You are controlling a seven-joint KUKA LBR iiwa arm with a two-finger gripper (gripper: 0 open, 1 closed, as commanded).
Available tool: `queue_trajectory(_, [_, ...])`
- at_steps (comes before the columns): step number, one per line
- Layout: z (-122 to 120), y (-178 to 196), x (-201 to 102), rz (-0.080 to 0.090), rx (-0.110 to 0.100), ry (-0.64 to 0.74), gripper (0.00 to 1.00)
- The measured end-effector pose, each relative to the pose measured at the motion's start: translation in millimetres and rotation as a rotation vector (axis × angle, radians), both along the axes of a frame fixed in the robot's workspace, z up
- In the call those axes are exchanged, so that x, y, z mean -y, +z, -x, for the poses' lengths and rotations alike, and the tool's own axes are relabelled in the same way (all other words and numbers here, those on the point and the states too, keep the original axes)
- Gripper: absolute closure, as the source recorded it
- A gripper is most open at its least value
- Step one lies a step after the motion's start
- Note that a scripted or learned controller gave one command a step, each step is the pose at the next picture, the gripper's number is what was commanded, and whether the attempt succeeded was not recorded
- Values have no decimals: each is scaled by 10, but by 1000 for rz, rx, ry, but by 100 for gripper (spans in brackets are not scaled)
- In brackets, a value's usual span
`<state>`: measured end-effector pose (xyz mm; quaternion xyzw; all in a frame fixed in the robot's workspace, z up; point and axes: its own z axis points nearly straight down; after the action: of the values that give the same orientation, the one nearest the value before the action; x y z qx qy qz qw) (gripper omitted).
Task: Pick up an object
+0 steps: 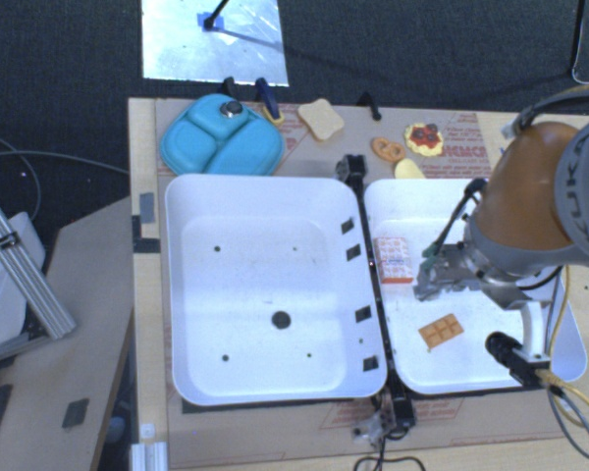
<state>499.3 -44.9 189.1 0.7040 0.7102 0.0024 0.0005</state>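
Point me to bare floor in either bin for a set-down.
Left bin: nearly all bare floor, wall to wall. Right bin: crowded; red-and-white packet by the divider, waffle piece near the front, gripper between them. A bare strip lies behind the packet along the back wall.

Grey, orange-banded arm from the right, end effector (430, 281) low, leftward.
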Motion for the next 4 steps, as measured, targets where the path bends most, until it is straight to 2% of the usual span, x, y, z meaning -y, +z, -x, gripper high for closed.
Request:
queue_trajectory(1, [112,1596,-733,-1,14,5,100])
queue_trajectory(2, [-161,834,-394,4,-7,-11,100])
queue_trajectory(3, [106,996,-688,2,-1,-3,100])
queue_trajectory(4, [121,1381,-1060,1,2,-1,100])
